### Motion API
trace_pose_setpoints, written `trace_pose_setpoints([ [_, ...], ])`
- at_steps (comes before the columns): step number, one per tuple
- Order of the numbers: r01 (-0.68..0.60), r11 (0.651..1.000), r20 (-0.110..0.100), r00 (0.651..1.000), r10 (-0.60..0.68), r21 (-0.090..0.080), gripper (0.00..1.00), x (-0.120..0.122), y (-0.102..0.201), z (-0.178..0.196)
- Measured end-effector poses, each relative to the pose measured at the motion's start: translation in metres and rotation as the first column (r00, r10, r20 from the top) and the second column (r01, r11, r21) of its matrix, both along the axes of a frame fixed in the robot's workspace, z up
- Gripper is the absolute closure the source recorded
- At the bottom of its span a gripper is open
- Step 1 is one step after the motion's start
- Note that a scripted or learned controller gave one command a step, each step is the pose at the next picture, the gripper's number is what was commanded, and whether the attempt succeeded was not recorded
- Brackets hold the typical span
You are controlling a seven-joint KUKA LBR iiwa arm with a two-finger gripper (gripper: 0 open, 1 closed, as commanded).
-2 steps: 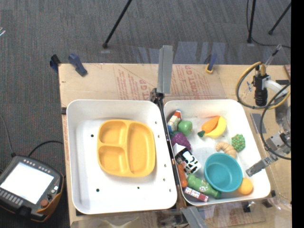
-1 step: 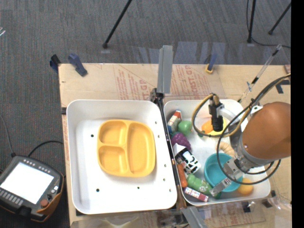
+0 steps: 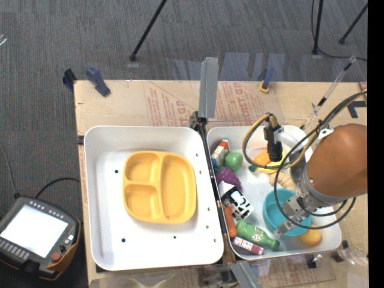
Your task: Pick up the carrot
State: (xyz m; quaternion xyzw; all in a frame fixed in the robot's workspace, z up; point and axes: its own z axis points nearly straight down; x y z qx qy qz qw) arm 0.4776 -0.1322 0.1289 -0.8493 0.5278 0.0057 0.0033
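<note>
Pincer (image 3: 292, 216) low over the blue bowl (image 3: 277, 216) in the right bin (image 3: 333, 240); finger spread cannot be told; carrot (image 3: 230, 225) lies apart.

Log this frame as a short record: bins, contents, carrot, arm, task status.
left bin: holds a yellow divided plate
right bin: cluttered with toys, among them a green bottle, a teal bowl, a purple piece
carrot: thin orange piece against the right bin's left wall, partly hidden
arm: over the right bin's right side
gripper: above the teal bowl, away from the carrot
task status: carrot not picked up
</note>
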Motion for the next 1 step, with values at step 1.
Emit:
trace_pose_setpoints([
  [1, -0.4, 0.917, 0.004, 0.917, 0.4, -0.005, 1.0, -0.0018, 0.0358, 0.069],
])
